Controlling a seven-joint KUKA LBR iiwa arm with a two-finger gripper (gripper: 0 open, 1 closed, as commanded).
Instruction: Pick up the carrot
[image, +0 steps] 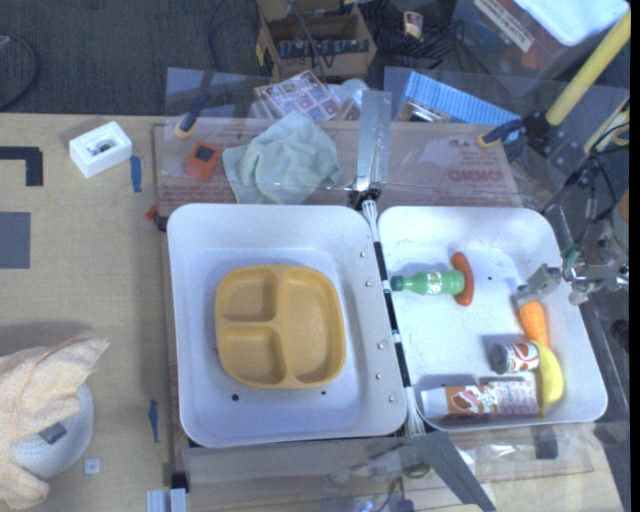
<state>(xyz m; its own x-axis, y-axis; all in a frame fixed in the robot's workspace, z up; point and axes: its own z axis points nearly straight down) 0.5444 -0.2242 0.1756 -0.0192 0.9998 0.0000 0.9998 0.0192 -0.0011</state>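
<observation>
Viewing angle: slanted look down on the bench with two white bins side by side.
Gripper: the gripper reaches in from the right, over the right edge of the right bin; its metal parts are partly seen through clear plastic.
Fingers: small and blurred against the bin wall; I cannot tell whether they are spread or pressed together, and nothing is visibly pinched between them.
Carrot: the carrot lies in the right bin just below the fingers, its narrow end pointing up toward them; whether the tips touch it cannot be told.
Below the carrot: a small can lies beside a banana, both near the fingers' lower side.
Farther below: a flat printed box lies along the bin's near wall, touching the banana's end.
Left of the fingers: a sausage and a green bottle lie touching each other, the bottle on its side with its cap pointing away from the fingers.
Well left of the fingers: the left bin holds a yellow divided plate.
Beyond the bins: a pale green cloth lies behind the left bin, well apart from the fingers.
</observation>
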